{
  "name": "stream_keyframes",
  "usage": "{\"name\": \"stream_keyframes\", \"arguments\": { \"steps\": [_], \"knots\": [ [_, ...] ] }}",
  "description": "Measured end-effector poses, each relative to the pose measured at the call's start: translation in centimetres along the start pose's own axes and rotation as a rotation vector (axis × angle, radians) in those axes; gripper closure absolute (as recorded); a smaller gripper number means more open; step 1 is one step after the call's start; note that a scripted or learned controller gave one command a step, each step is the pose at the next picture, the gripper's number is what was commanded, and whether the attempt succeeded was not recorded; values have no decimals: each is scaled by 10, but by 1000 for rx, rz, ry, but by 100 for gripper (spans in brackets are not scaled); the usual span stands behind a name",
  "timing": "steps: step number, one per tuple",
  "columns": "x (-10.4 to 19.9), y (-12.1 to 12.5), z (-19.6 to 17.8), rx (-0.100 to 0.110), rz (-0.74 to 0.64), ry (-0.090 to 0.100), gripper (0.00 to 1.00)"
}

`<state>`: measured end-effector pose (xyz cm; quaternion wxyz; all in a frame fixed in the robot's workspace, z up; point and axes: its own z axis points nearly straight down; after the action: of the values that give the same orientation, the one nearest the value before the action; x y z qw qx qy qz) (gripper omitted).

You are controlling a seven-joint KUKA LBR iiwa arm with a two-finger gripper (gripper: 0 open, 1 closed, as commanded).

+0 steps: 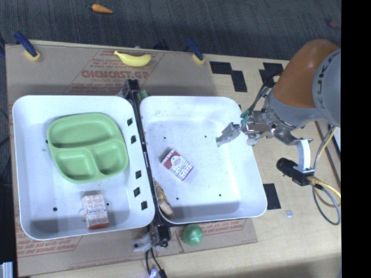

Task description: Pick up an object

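A small red and white box point(177, 165) lies flat near the middle of the right bin point(243, 178). My gripper point(227, 135) hangs over that bin's right part, up and to the right of the box and apart from it. The left bin point(29, 172) holds a green divided tray point(87, 146) and a small tan and red packet point(94, 211) near its front wall.
A yellow banana point(133, 57) lies on the cardboard behind the bins. A green ball point(193, 234) rests in front of the right bin. A tan object point(163, 203) sits by the divider at the right bin's front left corner. An orange carrot point(102, 8) lies on the floor.
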<state>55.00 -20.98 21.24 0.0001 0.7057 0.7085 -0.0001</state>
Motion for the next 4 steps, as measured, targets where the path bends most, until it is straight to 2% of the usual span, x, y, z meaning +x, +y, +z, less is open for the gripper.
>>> {"name": "stream_keyframes", "arguments": {
  "steps": [1,2,3,4],
  "knots": [
    [25,-68,105,6,-3,3,0],
    [4,12,121,1,0,1,0],
    [82,108,120,0,-3,4,0],
    [80,108,110,3,-6,3,100]
  ]
}}
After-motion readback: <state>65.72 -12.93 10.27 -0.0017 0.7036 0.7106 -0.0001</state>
